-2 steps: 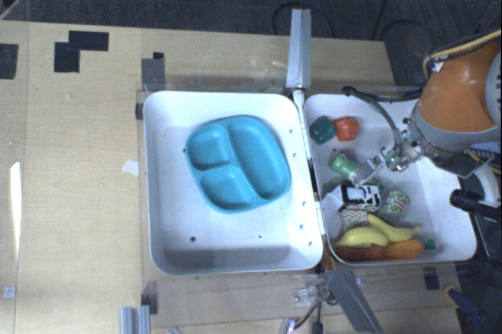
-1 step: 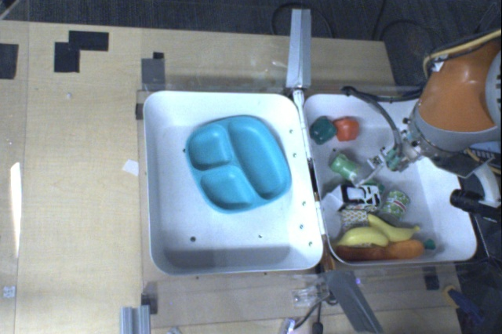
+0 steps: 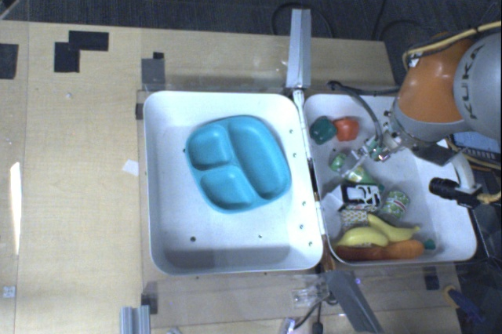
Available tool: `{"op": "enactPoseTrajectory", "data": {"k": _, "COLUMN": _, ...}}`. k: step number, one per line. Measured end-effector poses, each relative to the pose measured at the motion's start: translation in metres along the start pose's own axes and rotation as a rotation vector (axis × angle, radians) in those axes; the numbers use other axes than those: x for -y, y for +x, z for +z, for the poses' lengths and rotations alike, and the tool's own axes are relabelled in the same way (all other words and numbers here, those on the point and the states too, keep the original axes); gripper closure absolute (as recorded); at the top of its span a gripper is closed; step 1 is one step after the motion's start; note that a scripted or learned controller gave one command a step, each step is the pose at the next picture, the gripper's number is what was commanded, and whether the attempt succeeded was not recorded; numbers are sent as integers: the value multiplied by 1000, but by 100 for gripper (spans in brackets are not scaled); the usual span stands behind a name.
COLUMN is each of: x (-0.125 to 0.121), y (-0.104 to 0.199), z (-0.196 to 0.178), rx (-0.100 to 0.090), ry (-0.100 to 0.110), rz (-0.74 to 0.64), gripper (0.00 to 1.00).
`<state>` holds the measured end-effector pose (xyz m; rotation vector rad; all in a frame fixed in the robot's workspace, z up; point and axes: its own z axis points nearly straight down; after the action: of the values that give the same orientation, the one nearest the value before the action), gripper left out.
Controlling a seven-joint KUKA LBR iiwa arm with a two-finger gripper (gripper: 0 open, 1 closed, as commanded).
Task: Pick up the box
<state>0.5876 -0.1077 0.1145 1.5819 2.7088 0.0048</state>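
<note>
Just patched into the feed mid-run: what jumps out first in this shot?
The big blue divided plate lying alone in the left bin catches the eye first. Next comes the arm's orange band at the right, with the hand low over the right bin. That bin holds a clutter of small items, with a banana and a carrot along its near edge.

White letters "KU", the start of a brand name cut off by the frame, run down the grey robot arm (image 3: 480,81) at the right edge. No other text is legible.
</note>
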Motion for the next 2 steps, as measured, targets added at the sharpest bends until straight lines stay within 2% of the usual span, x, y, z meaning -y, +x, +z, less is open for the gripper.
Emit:
{"op": "enactPoseTrajectory", "data": {"k": 1, "x": 0, "y": 0, "z": 0, "rx": 0, "ry": 0, "rz": 0, "gripper": 0}}
{"op": "enactPoseTrajectory", "data": {"k": 2, "x": 20, "y": -91, "z": 4, "rx": 2, "ry": 0, "rz": 54, "gripper": 0}}
